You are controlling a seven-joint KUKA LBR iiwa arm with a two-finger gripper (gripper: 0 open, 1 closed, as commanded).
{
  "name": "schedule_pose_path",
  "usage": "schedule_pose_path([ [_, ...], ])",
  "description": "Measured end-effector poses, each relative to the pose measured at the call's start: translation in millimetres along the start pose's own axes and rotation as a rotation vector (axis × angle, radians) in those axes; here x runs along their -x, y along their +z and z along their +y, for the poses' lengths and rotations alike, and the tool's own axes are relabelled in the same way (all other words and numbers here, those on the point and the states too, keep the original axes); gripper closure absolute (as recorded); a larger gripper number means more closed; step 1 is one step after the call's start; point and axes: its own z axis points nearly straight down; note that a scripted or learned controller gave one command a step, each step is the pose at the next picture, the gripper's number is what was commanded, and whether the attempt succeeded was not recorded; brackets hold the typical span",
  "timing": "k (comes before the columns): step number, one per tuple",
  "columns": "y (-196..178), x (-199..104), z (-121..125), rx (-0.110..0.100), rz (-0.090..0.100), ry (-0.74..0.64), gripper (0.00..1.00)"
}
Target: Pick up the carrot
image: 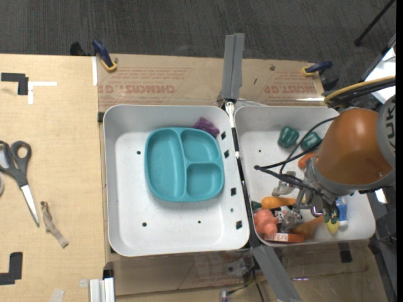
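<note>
The carrot (276,202), orange with a green tip pointing left, lies in the front part of the right bin (264,137). My gripper (304,201) hangs low over the bin just right of the carrot, its tip among the clutter there. The arm's orange band (352,146) covers much of the bin's right side. The carrot's right end runs under the gripper's dark body.
A pink fruit (264,222), another orange piece (306,228) and a blue and yellow item (340,212) crowd the right bin's front. Two teal objects (288,136) sit at its back. The left bin (126,187) holds a teal divided plate (186,164) and a purple item (206,126). Scissors (19,168) lie far left.
</note>
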Motion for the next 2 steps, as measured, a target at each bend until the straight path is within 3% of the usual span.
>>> schedule_pose_path([
  [1, -0.6, 0.9, 5.5, 0.001, -0.006, -0.122, 0.0],
  [2, 0.9, 6.2, 4.5, 0.002, 0.007, -0.143, 0.0],
])
